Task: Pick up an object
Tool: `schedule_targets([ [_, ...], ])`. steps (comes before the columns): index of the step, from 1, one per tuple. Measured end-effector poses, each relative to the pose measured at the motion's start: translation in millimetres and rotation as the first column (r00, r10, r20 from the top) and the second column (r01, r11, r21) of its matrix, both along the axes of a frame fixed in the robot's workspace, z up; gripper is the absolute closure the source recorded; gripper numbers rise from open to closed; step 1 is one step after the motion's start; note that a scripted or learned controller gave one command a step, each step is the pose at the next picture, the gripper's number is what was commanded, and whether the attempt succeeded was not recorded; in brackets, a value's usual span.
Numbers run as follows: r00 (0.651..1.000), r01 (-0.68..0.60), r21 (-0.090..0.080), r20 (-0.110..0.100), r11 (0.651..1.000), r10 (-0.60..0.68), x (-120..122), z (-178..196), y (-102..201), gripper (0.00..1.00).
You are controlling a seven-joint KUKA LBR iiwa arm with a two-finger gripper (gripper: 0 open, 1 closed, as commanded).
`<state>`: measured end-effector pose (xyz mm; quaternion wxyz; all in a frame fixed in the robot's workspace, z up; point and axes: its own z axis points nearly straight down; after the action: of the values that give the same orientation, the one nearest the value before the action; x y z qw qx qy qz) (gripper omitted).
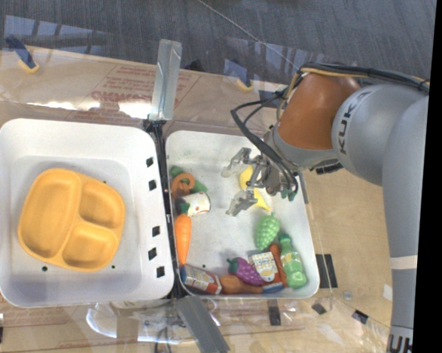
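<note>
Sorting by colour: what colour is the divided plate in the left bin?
Yellow-orange plate, seen in the camera view.

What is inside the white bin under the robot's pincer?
The right bin holds toy food: a carrot, a green bumpy piece, purple grapes and a yellow piece partly covered by the pincer, so I cannot name it.

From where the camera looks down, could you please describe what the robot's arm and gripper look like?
The arm is thick, rounded and grey, with a glossy orange band above the wrist and black KUKA lettering beside it and lower down. Black cables loop from the wrist area. The gripper is a small metallic grey assembly with two slim fingers, much thinner than the arm.
</note>
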<state>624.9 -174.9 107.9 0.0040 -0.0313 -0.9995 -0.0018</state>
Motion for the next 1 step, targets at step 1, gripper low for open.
schedule_targets([
  [1,1.0,0.025,-0.002,0.005,1.0,-0.025,-5.6,-16.5,-27.0,0.0],
])
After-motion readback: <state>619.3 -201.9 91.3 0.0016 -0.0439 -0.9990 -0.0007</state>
